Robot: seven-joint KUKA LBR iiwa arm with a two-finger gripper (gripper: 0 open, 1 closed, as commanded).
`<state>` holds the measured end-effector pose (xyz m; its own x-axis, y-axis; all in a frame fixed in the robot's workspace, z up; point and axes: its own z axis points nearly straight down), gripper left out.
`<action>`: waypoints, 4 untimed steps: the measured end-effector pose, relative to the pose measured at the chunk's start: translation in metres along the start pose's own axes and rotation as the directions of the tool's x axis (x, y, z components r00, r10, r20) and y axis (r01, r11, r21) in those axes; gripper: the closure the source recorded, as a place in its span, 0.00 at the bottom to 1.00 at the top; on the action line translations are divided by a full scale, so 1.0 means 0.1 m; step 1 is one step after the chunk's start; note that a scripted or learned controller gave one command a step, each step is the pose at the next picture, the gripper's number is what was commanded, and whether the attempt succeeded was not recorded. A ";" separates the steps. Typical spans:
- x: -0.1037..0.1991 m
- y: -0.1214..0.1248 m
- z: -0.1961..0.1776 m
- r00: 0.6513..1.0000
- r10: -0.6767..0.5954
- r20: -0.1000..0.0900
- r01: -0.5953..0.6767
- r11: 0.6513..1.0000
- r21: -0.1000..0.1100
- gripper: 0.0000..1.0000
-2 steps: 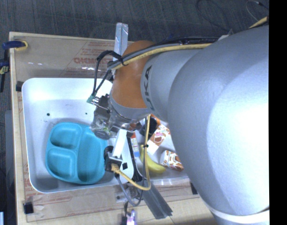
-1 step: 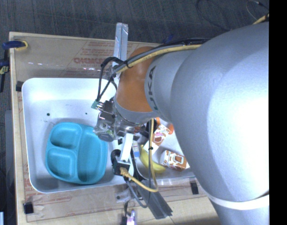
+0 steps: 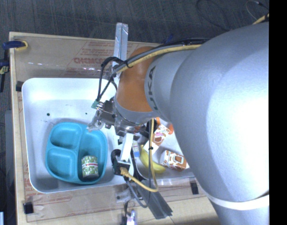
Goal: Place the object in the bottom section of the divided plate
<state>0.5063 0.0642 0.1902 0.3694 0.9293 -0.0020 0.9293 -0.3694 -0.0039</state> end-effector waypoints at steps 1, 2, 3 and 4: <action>-0.26 0.48 -0.01 0.979 -0.202 0.000 0.202 0.979 -0.004 0.00; -0.58 1.05 0.00 0.976 -0.219 -0.001 0.219 0.976 -0.001 0.00; -0.74 1.31 -0.01 0.997 0.077 -0.002 -0.077 0.997 -0.001 0.00; -1.01 2.01 0.24 0.993 0.118 -0.002 -0.118 0.993 0.001 0.00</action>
<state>0.6559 -0.1039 0.1657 0.4768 0.8790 -0.0005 0.8790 -0.4768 -0.0048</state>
